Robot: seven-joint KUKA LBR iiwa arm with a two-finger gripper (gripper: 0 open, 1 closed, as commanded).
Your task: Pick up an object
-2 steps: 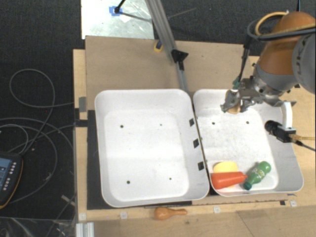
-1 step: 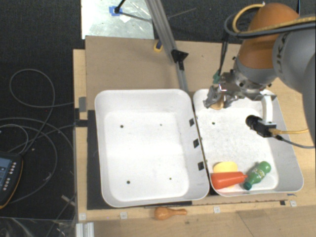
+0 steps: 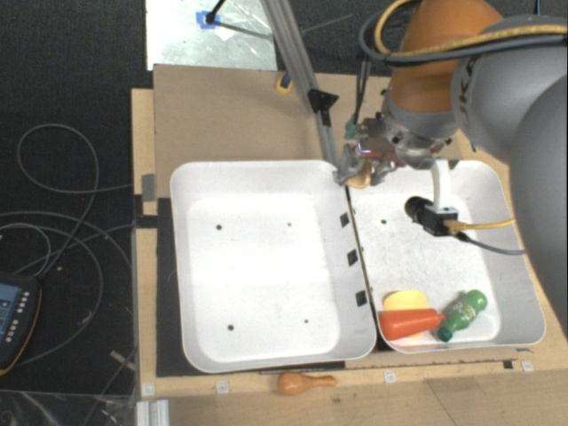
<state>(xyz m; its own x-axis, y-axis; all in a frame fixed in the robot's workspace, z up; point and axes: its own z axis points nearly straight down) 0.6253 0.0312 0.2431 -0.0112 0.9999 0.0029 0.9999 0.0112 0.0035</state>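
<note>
3 toys [image 3: 432, 312] in rt bin's near corner, well apart from hand [image 3: 358, 174].

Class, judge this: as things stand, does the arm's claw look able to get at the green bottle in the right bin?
Probably yes. The green bottle lies uncovered, top exposed, though an orange carrot touches one end and the right bin wall is near. The claw hangs over the far corner.

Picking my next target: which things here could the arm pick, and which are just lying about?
Pickable, in the right bin:
orange carrot toy
yellow piece
green bottle toy

Lying about:
tan toy on the bench's front edge
handheld pendant
cables on the floor
</note>
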